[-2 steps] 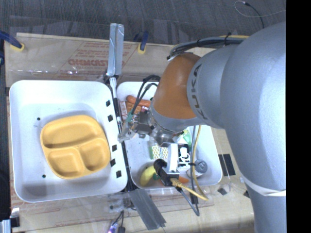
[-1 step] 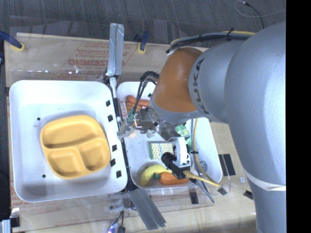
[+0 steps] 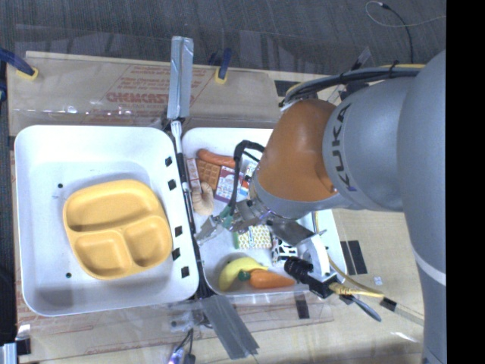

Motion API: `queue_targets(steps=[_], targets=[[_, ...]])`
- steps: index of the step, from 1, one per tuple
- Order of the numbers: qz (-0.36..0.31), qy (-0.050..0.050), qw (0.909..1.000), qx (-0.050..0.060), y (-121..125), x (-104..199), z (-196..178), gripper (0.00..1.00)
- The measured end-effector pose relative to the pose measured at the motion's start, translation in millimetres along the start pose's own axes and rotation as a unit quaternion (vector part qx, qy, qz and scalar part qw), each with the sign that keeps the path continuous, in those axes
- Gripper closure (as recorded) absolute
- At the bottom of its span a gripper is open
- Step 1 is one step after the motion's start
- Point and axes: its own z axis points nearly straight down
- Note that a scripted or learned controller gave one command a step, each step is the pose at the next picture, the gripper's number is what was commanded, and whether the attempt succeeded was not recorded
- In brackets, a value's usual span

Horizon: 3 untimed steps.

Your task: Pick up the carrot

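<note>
The carrot [image 3: 271,280] is orange with a green stub at its left end. It lies flat at the front edge of the right bin [image 3: 327,226], touching a yellow banana [image 3: 233,270] on its left. My gripper [image 3: 227,220] hangs below the orange-banded wrist [image 3: 299,158], over the middle of the right bin. It is up and to the left of the carrot, apart from it. The wrist hides much of the bin's centre.
A sausage [image 3: 216,158], a red packet [image 3: 225,180], a beige piece [image 3: 201,197] and a green checked item [image 3: 255,238] lie in the right bin. A yellow compartment tray [image 3: 114,226] sits in the left bin [image 3: 38,203]. The divider wall [image 3: 182,203] runs between the bins.
</note>
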Motion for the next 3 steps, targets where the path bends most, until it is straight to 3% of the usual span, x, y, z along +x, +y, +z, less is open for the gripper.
queue_targets(steps=[1, 2, 3], targets=[[0.485, 0.0, 0.8745, -0.001, 9.1, 30.2, 0.1, 0.0], [0.433, 0.001, 0.9012, 0.001, -11.9, -40.0, 0.6, 0.0], [0.36, 0.002, 0.9331, -0.001, -34.3, -120.0, 62.1, 0.0]])
